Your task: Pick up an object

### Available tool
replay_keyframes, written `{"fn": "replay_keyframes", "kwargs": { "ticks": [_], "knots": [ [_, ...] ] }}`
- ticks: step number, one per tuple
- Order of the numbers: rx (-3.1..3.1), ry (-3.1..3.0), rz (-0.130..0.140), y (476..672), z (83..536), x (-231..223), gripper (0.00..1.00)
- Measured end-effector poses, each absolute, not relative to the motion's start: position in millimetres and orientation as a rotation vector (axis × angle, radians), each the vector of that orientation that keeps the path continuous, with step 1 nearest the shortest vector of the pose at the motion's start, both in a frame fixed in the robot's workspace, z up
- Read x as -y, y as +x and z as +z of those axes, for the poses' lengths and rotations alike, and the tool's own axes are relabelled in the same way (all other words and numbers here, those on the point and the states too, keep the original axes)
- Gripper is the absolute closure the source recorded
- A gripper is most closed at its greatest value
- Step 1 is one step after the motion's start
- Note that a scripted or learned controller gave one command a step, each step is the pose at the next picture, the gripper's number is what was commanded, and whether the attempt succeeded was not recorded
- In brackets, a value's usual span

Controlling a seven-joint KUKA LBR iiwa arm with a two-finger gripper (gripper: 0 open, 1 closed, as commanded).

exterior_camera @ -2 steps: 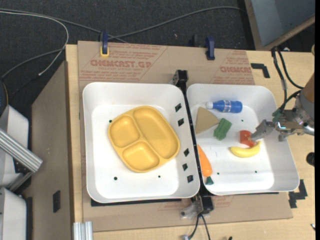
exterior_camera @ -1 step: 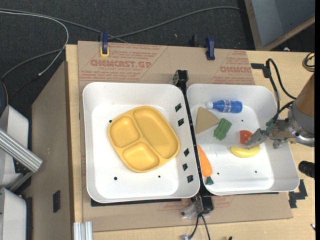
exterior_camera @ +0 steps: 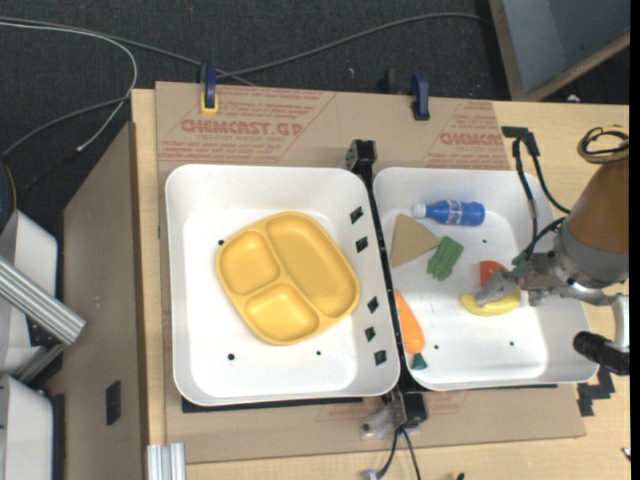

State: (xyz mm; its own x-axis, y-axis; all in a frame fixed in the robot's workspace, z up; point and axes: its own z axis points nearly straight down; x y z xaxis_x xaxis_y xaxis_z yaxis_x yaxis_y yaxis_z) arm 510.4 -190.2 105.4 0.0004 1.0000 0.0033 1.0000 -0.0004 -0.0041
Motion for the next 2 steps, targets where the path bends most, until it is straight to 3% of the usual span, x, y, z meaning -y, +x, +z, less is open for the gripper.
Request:
{"fn": "replay_keyframes", "kwargs": {
  "ticks": [1,2],
  "knots": [
    [2.224,-2.225,-0.006,512.6,121,191,1.0],
    [2.228,-2.224,-0.005,514.0,181,187,1.0]
  ]
}}
